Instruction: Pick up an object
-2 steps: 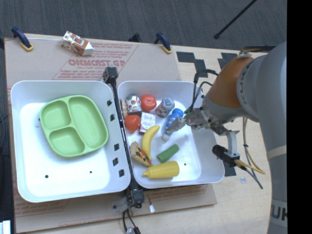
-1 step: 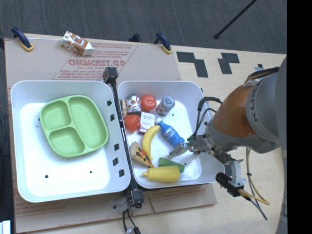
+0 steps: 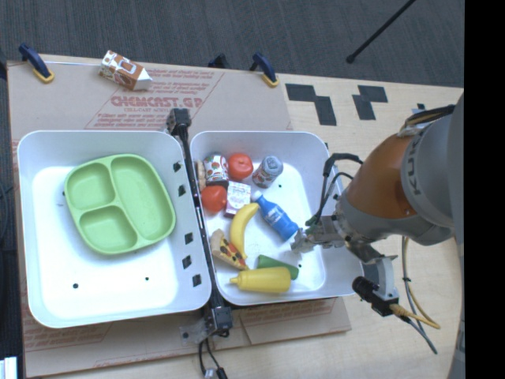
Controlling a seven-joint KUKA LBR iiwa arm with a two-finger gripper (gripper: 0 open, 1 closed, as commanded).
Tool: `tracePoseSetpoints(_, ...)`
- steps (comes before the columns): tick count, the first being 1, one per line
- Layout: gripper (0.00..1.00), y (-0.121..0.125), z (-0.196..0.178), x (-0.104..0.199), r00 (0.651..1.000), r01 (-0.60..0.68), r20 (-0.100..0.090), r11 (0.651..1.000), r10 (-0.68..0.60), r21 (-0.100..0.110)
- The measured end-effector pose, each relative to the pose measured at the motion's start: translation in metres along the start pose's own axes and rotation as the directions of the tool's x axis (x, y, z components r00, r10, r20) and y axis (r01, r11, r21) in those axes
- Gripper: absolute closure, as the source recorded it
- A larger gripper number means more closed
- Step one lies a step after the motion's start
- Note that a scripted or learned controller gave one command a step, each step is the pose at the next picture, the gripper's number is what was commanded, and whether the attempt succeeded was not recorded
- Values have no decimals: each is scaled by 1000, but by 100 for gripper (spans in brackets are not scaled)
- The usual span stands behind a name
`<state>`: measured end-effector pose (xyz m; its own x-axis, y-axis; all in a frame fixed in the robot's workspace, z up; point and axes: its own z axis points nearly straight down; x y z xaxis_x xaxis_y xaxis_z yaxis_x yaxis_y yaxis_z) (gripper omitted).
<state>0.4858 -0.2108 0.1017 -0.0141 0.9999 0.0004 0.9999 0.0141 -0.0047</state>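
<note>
1. I see the grey arm with its orange band (image 3: 379, 181) reaching in from the right, its wrist over the right edge of the right-hand shallow white bin (image 3: 316, 144).
2. The two-finger gripper (image 3: 309, 242) sits low at that bin's right side, near the blue plastic bottle (image 3: 278, 218); I cannot tell how it stands, and I see nothing clearly held in it.
3. In the right bin, the yellow banana (image 3: 243, 225) lies at the middle, just left of the blue bottle.
4. A yellow squeeze bottle (image 3: 261, 280) lies along the near wall, with a green vegetable-shaped piece (image 3: 278, 264) touching its upper side.
5. A slice-of-pizza toy (image 3: 228, 251) lies left of the banana's lower end.
6. Towards the far wall I see a red round tomato-like object (image 3: 241, 166), a small grey can (image 3: 268, 170) and a red ball-like piece (image 3: 214, 199).
7. The left-hand white bin (image 3: 47, 298) holds a light green divided plate (image 3: 118, 204).
8. A small printed carton (image 3: 124, 70) lies on the brown cardboard sheet (image 3: 237, 93) beyond the bins.
</note>
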Motion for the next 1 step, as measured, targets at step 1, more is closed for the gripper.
tracePoseSetpoints(1,100,13,-159,10,1000,-8,3,1000,8,-9)
